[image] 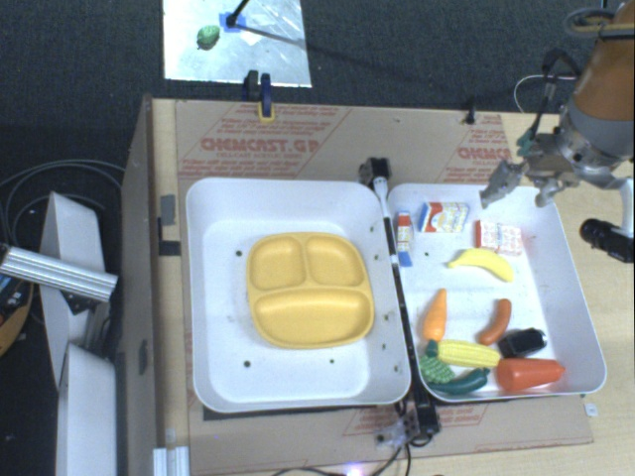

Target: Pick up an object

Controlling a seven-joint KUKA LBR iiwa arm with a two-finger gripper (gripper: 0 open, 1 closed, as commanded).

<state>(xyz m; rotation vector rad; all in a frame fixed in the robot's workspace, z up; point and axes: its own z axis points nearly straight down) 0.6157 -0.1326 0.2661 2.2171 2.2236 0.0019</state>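
Toy food scattered in right bin (585,350), none lifted.
Gripper (523,189) poised over bin's far edge, fingers spread apart with nothing between, seemingly just above the small red-and-white box (498,237). Banana (483,263) near mid-bin; carrot (436,314), corn cob (464,353), sausage (495,320), black piece (521,342) and red pepper (529,372) clustered at near end. Yellow divided plate (309,290) centred in left bin (213,266).

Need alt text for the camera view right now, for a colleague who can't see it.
The claw hangs open over the far edge of the right bin, holding nothing; below it lie toy foods, including a banana and carrot. The left bin holds a yellow divided plate.
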